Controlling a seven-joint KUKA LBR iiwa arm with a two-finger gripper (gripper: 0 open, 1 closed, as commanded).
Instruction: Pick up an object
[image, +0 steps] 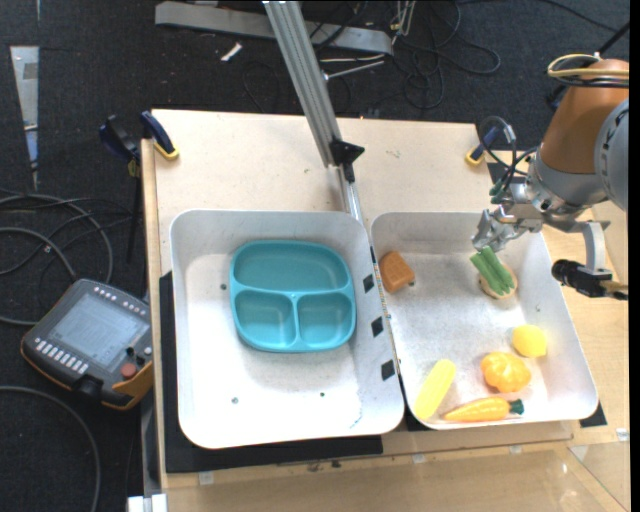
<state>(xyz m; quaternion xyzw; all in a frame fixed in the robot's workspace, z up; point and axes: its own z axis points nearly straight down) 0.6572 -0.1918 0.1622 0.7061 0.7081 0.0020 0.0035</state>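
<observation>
Over the right bin (560, 300), gripper (492, 238) touches celery (492, 268).

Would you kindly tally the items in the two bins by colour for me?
Teal: 1, divided tray
Brown: 1, bread-like piece
Green: 1, celery-like stalk
Yellow: 2, lemon, banana-like piece
Orange: 2, pepper, carrot
Total: 7

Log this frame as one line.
end effector above green vegetable | right white bin | grasp unconfirmed | teal divided plastic tray left bin
</observation>
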